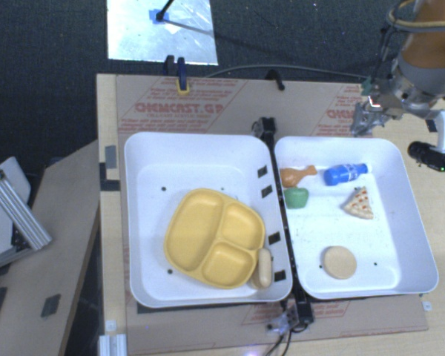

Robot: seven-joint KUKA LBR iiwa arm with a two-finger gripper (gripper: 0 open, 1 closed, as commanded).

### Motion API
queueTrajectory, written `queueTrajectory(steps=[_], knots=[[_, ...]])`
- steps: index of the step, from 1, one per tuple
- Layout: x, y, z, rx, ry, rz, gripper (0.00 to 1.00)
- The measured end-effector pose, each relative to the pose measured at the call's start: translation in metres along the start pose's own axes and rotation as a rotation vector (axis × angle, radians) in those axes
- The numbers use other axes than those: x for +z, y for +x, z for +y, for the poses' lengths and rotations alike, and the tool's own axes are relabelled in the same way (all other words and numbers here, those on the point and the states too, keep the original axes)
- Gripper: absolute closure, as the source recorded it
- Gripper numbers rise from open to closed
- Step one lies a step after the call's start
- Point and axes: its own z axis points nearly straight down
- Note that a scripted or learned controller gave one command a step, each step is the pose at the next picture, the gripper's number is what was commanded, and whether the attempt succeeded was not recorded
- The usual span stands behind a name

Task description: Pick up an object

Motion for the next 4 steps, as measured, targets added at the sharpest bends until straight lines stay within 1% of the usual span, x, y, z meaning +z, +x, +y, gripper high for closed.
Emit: queueTrajectory(steps=[1,3,4], knots=[[0.006,0.060,-0.011,-0.004,0.003,0.003,1.00],[0.007,0.166,-0.030,-0.004,0.004,0.003,1.00],[0.011,0.210,-0.027,-0.004,0.002,0.003,1.00]])
